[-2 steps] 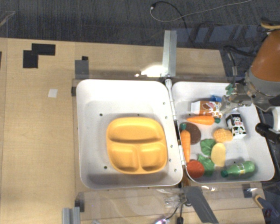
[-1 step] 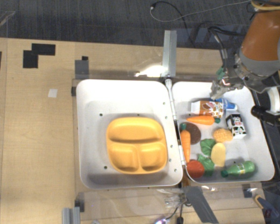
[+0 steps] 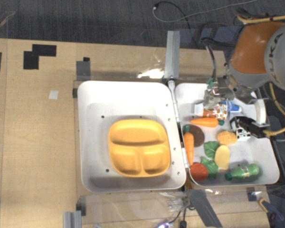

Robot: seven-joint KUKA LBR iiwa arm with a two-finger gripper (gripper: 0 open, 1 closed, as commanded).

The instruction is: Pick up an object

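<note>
Closest to the front, low in the right bin [image 3: 271, 161]: green bottle [image 3: 242, 171] on its side, narrow end to the left; left of it a small green lump [image 3: 210, 165] right against a red tomato [image 3: 198, 171] in the near left corner.

Just behind those, a pale yellow potato shape [image 3: 222, 156] standing long-ways, touching a leafy green piece [image 3: 210, 148] on its left; behind the potato shape, a bumpy orange lump [image 3: 226, 137].

2 carrots: 1 long carrot [image 3: 188, 146] along the left wall, point to the front; 1 flat carrot [image 3: 204, 122] lying crossways farther back; between them a dark brown oval [image 3: 197, 135].

Farther back again, a small printed box [image 3: 219, 111] with a blue and white piece [image 3: 232, 108] just beside it on the right.

Above that box, the gripper [image 3: 214, 98] - low over the far part of the right bin, very near the box; touching it or not, hard to tell; wide or narrow, cannot tell; holding something or not, also hard to tell.

Behind the gripper, the grey arm with its orange band [image 3: 251, 51], coming in from the right.

Over in the left bin [image 3: 85, 127]: 1 yellow plate [image 3: 140, 146] with 3 hollows - flat in the middle, well apart from all the toy food.
</note>
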